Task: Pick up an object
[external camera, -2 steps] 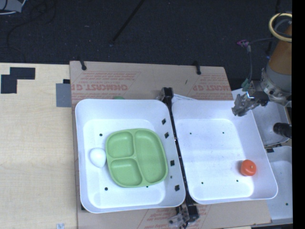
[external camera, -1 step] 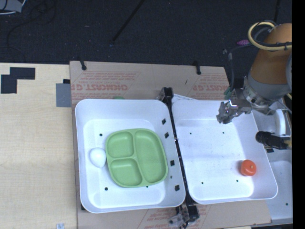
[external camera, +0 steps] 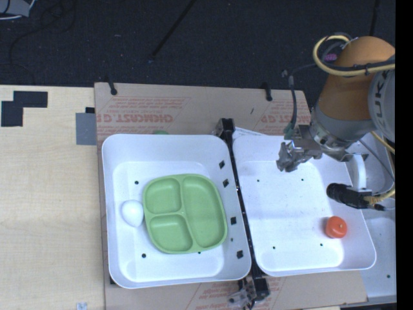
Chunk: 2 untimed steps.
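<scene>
Camera view: the gripper [external camera: 289,162] hangs over the far part of the right bin [external camera: 284,263], near its back wall. Whether the jaws are open or closed cannot be told at this angle; nothing is visible between them.

The nearest candidate is a small orange round object [external camera: 335,227], on the bin floor toward the front right corner, well apart from the jaws. It looks light and rigid, with a smooth, possibly slippery curved surface; expect it to roll if nudged. Recommended hold: across its widest part, jaws descending vertically and centred.

In the left bin [external camera: 119,263], far left of the jaws, a green divided plate [external camera: 184,213] lies flat; its thin rim offers poor purchase. A white egg-shaped object [external camera: 132,212] touches the plate's left edge: smooth and likely to slip
</scene>
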Each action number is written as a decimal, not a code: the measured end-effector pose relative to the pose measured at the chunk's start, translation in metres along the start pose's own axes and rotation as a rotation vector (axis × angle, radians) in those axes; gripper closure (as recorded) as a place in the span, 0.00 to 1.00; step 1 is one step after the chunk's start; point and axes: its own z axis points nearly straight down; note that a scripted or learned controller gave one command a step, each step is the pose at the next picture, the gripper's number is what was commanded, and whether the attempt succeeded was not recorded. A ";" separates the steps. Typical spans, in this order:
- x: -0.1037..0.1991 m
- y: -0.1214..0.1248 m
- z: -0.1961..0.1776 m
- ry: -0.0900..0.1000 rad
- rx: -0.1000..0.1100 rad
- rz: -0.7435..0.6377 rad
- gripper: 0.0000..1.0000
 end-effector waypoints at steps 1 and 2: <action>0.046 -0.014 0.012 0.000 0.001 0.000 1.00; 0.100 -0.027 0.022 -0.001 0.001 0.000 1.00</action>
